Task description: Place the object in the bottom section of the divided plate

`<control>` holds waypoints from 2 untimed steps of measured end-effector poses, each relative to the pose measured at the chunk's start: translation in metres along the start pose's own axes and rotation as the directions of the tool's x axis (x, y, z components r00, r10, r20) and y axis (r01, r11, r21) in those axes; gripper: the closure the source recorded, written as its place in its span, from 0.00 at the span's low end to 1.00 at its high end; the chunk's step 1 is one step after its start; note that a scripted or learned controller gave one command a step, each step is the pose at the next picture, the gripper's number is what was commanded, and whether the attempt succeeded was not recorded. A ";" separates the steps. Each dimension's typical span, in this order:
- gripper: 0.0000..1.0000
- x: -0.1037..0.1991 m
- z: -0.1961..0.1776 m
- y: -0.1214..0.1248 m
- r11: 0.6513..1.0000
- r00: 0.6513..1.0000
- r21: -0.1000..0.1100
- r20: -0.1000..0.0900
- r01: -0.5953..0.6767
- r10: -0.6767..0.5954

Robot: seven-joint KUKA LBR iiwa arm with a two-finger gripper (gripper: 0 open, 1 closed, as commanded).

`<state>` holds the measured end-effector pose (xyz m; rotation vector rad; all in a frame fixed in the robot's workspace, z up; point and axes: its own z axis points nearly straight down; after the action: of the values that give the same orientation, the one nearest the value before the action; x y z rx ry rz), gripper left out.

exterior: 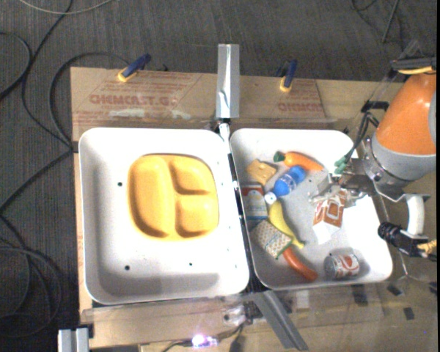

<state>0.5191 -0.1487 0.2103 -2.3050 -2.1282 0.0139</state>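
A yellow divided plate point(174, 195) lies in the left bin point(103, 270), with one long section on its left and two smaller ones on its right. Nothing rests on the plate. My gripper point(336, 191) is low over the right part of the right bin point(374, 270), far from the plate. A red and white packet point(328, 212) sits right at the gripper's tip. Whether the packet is held or just lying beneath the gripper is unclear.
The right bin holds several items: an orange carrot point(302, 158), a blue bottle point(287, 182), a banana point(282, 223), a yellow block point(260, 171), a patterned pouch point(268, 235), a sausage point(299, 265) and a can point(342, 264). A metal divider post point(227, 83) stands between the bins.
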 end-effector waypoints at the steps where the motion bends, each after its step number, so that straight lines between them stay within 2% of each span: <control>1: 0.00 0.000 0.000 0.000 1.000 1.000 0.000 0.000 0.000 0.000; 2: 0.00 0.013 0.089 -0.021 0.979 0.979 -0.028 -0.002 -0.203 0.203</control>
<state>0.4983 -0.1340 0.1216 -2.5278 -1.8944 -0.0148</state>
